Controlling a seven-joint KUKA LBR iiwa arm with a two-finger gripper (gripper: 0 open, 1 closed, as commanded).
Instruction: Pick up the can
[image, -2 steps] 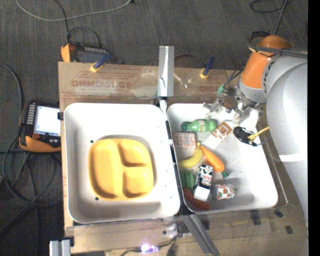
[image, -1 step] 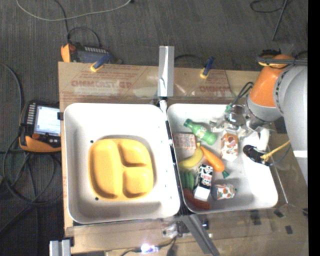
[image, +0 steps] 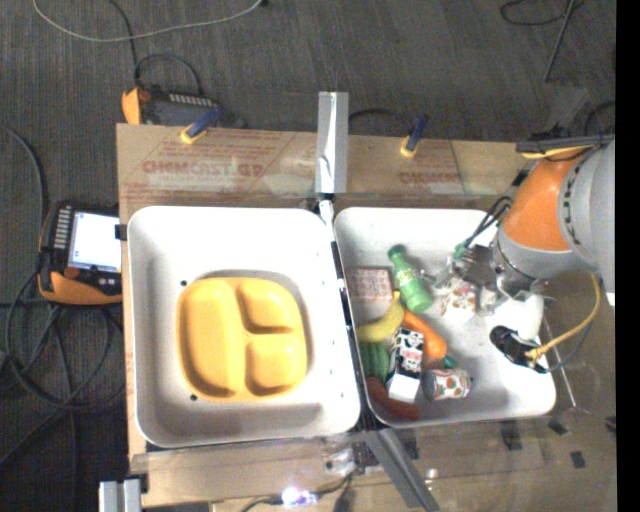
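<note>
The small can with a red and white label (image: 450, 384) lies on its side near the front of the right white bin (image: 520, 405), its long way running left to right. In the left white bin (image: 150, 330) sits a yellow plastic tray with three parts (image: 243, 335). The grey arm with the orange band (image: 545, 215) reaches in from the right. Its gripper (image: 470, 275) is low over the bin's back part, by a green bottle (image: 410, 280), well apart from the can; I cannot tell how its jaws stand

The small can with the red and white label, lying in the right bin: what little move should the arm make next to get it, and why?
Probably slide the gripper toward the bin's near edge, over the small red-and-white labelled can. The gripper sits near the green bottle, apart from the can, which lies on its side in the right white bin.
</note>
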